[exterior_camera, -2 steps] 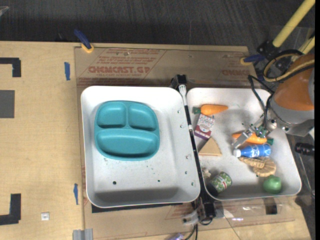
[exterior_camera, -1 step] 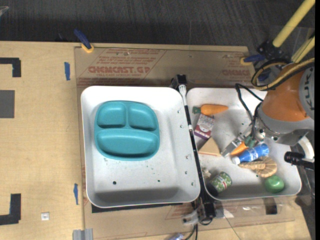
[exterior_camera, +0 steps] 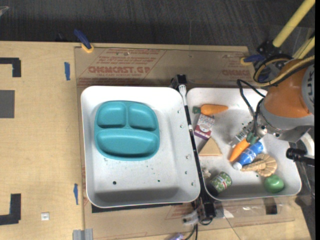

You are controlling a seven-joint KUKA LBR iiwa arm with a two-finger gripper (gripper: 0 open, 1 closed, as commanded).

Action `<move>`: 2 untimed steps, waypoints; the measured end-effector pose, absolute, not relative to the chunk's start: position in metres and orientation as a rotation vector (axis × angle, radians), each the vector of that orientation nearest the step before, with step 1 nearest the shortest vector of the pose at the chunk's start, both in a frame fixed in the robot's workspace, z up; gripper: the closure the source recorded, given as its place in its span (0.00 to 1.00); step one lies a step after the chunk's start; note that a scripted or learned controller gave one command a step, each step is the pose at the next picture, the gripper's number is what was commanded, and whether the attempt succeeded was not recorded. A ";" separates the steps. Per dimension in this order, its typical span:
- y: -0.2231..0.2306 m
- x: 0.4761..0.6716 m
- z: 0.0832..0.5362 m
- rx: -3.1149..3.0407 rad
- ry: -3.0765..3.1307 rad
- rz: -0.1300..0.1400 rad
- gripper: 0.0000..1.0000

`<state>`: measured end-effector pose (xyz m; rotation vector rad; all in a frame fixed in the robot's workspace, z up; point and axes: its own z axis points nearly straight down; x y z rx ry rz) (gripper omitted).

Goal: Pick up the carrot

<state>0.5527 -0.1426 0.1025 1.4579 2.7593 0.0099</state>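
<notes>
1. Two white bins sit side by side: the left bin (exterior_camera: pixel 135 184) holds a teal divided plate (exterior_camera: pixel 127 129), the right bin (exterior_camera: pixel 295 181) a clutter of small items
2. One carrot (exterior_camera: pixel 213 109) lies near the right bin's far edge; a second carrot (exterior_camera: pixel 238 150) lies mid-bin, touching a blue bottle (exterior_camera: pixel 250 154)
3. The gripper (exterior_camera: pixel 251 132) sits directly over the second carrot's green top; whether its fingers are parted or closed I cannot tell
4. A green can (exterior_camera: pixel 220 180) and a green ball (exterior_camera: pixel 274 184) lie along the near edge
</notes>
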 end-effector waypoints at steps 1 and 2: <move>-0.122 0.570 0.221 1.477 2.758 0.007 1.00; -0.122 0.567 0.217 1.483 2.764 0.001 0.00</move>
